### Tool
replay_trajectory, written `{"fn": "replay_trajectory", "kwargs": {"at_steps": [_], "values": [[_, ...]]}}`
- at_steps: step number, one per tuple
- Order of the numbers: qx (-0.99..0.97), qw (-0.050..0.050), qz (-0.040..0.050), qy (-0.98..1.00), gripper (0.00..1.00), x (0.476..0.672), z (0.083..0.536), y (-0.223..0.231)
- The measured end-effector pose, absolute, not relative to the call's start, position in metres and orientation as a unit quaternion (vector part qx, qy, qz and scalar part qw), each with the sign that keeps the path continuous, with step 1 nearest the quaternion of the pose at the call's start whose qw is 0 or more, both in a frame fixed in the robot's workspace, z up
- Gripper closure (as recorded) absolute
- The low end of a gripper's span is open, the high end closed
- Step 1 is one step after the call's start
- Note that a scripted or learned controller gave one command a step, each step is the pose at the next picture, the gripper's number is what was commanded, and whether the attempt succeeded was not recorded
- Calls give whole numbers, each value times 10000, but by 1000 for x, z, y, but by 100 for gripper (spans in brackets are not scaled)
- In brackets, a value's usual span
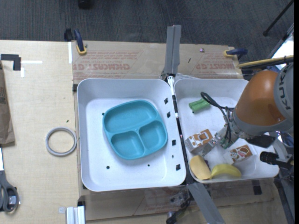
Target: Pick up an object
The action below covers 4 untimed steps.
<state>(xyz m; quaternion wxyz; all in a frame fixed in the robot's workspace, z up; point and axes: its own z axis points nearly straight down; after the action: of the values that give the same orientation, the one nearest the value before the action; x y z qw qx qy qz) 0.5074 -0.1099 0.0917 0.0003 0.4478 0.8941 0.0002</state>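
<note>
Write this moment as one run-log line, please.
arm: over right bin | tool: low beside carton | nearby: banana, green item | left bin: blue tray

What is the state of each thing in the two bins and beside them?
Blue divided plate: lies flat in the left bin, right side up.
Green object: lies in the right bin, untouched.
Two small cartons: lie on their sides.
Banana: lies at the near wall.
Tape ring: flat on the bench.
Gripper: low among the cartons.
</note>
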Motion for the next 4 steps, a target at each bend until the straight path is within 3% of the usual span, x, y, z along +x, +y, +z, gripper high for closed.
{"fn": "replay_trajectory", "kwargs": {"at_steps": [1,2,3,4], "values": [[4638,11,0,8860,0,596,92,-114],[4592,14,0,8883,0,614,92,-103],[4604,71,-36,8877,100,615,103,-109],[4599,67,-31,8880,0,615,103,-108]]}}
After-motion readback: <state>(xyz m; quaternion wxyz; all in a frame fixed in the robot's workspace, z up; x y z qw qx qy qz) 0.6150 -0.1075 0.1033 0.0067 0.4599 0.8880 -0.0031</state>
